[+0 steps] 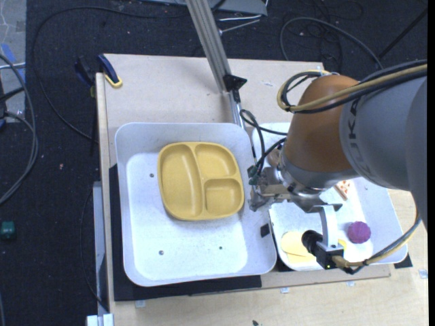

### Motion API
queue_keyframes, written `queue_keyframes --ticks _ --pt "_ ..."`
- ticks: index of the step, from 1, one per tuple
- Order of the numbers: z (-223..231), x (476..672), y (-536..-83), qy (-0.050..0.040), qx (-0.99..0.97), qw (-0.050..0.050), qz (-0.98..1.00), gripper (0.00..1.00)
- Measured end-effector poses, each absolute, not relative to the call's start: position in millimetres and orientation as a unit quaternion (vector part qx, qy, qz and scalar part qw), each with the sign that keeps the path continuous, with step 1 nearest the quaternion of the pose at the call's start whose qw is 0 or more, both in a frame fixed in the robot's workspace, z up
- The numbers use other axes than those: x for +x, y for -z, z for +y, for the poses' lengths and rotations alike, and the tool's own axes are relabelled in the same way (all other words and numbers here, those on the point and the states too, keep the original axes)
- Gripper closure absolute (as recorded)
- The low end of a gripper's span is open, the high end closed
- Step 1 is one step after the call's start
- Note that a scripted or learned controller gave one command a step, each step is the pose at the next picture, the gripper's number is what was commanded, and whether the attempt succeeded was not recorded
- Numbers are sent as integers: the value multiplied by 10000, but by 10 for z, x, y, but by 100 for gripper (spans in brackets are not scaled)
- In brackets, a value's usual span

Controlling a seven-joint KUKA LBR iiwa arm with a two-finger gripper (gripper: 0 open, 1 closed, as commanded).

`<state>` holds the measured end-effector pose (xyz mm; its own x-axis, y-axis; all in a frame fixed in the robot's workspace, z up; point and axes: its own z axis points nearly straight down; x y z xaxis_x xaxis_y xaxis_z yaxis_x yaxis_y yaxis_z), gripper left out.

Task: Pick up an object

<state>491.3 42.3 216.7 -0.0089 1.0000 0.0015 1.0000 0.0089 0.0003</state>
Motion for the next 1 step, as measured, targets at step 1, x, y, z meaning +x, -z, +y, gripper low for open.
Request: queue_keyframes --ticks 1 --pt "941 4868 -2126 0 -7039 9 -7103 100"
